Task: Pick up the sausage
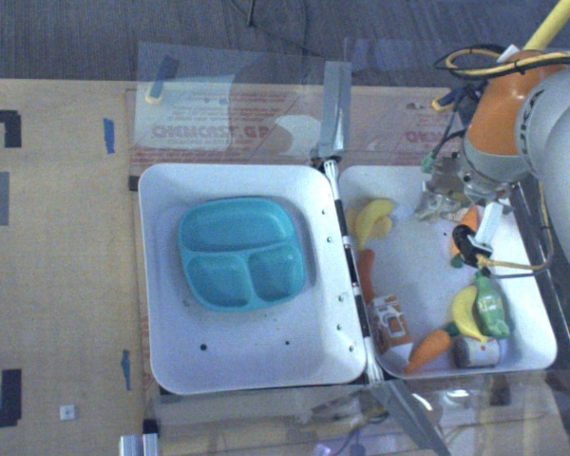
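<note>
Sausage (366, 272): lies at the right bin's (541, 354) nine o'clock wall, untouched.
End effector (444, 200): we cannot tell its state.
Progress: we judge pickup not yet begun.

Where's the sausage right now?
The sausage lies in the right bin along its left wall, between the yellow banana and the small carton.

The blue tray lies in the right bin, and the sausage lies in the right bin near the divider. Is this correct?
Not quite. The camera view shows the blue tray in the left bin, not the right one. The rest holds: the sausage lies in the right bin near the divider.
</note>
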